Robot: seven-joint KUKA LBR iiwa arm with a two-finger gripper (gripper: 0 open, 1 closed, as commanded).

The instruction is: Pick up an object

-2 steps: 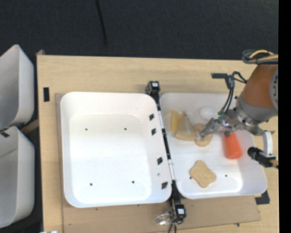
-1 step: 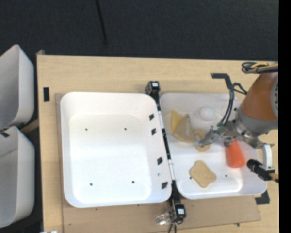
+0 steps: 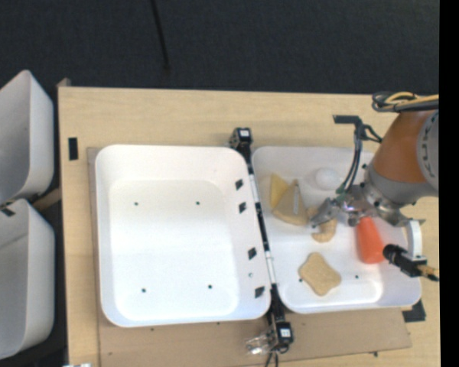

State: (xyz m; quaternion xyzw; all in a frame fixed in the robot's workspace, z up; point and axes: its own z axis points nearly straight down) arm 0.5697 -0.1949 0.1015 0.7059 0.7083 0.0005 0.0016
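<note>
White plastic bins: two shallow bins sit side by side on a light wooden bench point(image 3: 76, 281); the left bin point(image 3: 172, 232) fills the centre of the frame, the right bin point(image 3: 291, 300) lies at centre right.
Divider: black clips line the seam where the two bins meet, running from upper centre to lower centre.
Arm: the grey arm with an orange band point(image 3: 402, 155) enters at the right edge, above the right bin.
Gripper: the gripper point(image 3: 338, 211) is low over the middle of the right bin, pointing toward the left of the frame.
Gripper state: cannot tell; the tip is too small and cluttered to read, and no object is visibly held.
Yellow wedge point(image 3: 284, 199): upper left of the right bin, just left of the gripper.
Small tan piece point(image 3: 323, 232): directly below the gripper tip, touching or nearly touching it; which one cannot be judged.
Tan biscuit point(image 3: 320, 274): lower middle of the right bin, apart from the gripper.
Orange cylinder point(image 3: 369, 241): right side of the right bin, beneath the arm's wrist.
White round object point(image 3: 325, 179): upper part of the right bin, faint against the bin floor.
Surroundings: dark floor across the top of the frame; two white containers point(image 3: 11, 205) at the left edge.
</note>
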